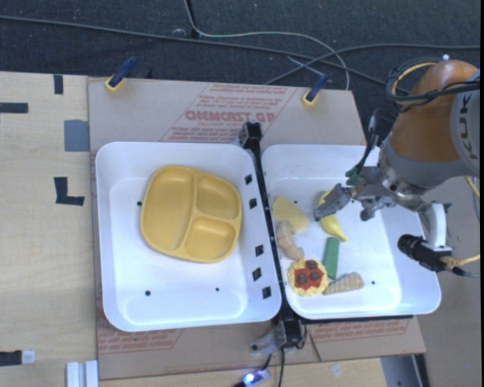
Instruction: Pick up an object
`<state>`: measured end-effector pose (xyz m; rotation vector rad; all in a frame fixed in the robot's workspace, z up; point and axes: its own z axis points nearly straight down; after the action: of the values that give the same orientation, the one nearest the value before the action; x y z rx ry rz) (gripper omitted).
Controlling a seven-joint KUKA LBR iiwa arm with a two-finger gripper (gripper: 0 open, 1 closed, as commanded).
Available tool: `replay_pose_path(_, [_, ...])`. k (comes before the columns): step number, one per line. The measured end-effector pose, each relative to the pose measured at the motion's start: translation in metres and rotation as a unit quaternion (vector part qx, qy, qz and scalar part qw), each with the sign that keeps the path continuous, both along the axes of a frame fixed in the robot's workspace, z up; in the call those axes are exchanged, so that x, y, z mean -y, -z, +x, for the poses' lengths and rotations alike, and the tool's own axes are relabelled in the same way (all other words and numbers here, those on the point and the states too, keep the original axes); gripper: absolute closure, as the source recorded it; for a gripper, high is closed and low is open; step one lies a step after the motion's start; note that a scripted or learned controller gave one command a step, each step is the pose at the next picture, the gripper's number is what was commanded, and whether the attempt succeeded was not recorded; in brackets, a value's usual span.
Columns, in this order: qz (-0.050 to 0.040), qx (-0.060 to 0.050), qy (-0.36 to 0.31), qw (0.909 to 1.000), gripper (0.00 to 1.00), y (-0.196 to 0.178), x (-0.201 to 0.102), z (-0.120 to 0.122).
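Toy food lies in the right bin (387, 293): a pale yellow wedge (289, 210), a tan piece (289, 239), a small pizza (307, 276), a green stick (331, 256), a small yellow piece (334, 228) and a tan cone (344, 283). My gripper (350, 206) hangs over the middle of this bin, just above and to the right of the small yellow piece. Its two dark fingers (330, 202) stand spread apart, open, and nothing sits between them.
A yellow divided plate (191, 214) lies in the left bin (121, 297). A black clip strip (258, 216) runs along the divider between the bins. A black cylinder (419, 252) on the wrist juts over the right bin's right side.
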<state>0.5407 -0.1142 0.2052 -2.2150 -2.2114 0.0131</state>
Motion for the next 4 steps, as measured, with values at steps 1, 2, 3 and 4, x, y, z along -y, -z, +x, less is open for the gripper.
replay_pose_path(1, [-0.0007,0.006,-0.002,1.0,0.0,-0.006,0.0,0.003])
replay_pose_path(2, [-0.0008,0.003,-0.001,1.0,0.0,0.052,0.001,-0.008])
replay_pose_path(3, [-0.0011,0.004,-0.001,1.0,0.0,0.108,0.01,-0.01])
replay_pose_path(4, [-0.0018,0.007,-0.001,1.0,0.0,0.12,0.011,-0.009])
